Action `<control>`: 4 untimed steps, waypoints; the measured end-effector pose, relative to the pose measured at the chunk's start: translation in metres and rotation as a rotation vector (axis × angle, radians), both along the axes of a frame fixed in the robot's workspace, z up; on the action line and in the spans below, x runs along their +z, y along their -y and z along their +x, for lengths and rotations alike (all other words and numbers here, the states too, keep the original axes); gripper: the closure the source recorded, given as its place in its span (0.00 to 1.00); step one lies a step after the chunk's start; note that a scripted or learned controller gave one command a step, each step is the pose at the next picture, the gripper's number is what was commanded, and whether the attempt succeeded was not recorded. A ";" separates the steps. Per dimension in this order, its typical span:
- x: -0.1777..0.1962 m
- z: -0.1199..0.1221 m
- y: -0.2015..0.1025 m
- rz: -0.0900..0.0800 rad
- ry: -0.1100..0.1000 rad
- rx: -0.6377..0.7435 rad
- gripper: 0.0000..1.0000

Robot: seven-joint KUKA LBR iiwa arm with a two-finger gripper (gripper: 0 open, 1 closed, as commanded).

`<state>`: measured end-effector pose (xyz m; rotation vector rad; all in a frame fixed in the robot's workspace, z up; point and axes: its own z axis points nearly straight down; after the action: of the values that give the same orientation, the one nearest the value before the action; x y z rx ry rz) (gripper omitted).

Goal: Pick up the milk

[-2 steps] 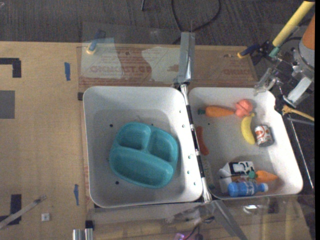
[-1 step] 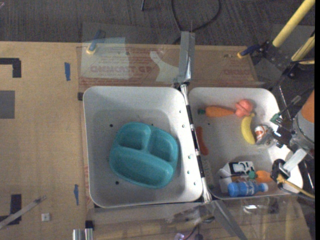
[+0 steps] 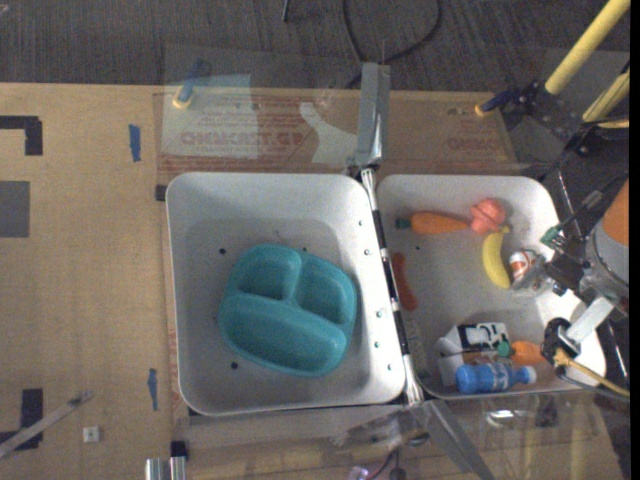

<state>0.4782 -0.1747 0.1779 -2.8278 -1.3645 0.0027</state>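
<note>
The milk (image 3: 476, 339) is a small white carton with black patches. It lies on its side near the front wall of the right bin (image 3: 440, 268). My gripper (image 3: 538, 272) hangs over the right side of that bin, behind and to the right of the milk and apart from it. A small red and white object (image 3: 520, 264) sits right at the gripper's tip, beside the banana. The grey arm (image 3: 612, 248) comes in from the right edge.
A blue bottle (image 3: 492, 377) and an orange item (image 3: 526, 351) press against the milk's front and right. Further back lie a yellow banana (image 3: 494, 259), a carrot (image 3: 440, 224), a pink item (image 3: 488, 214) and a red pepper (image 3: 402, 280). A teal divided plate (image 3: 288, 310) fills the left bin (image 3: 200, 268).
</note>
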 end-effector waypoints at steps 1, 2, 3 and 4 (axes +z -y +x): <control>-0.090 0.009 -0.049 -0.002 0.008 0.197 0.00; -0.079 0.011 -0.046 -0.004 0.015 0.189 1.00; 0.011 0.018 -0.018 -0.001 0.002 0.233 1.00; 0.002 0.013 -0.084 0.002 -0.002 0.287 1.00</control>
<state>0.4916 -0.0906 0.1801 -2.6021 -1.7536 0.0041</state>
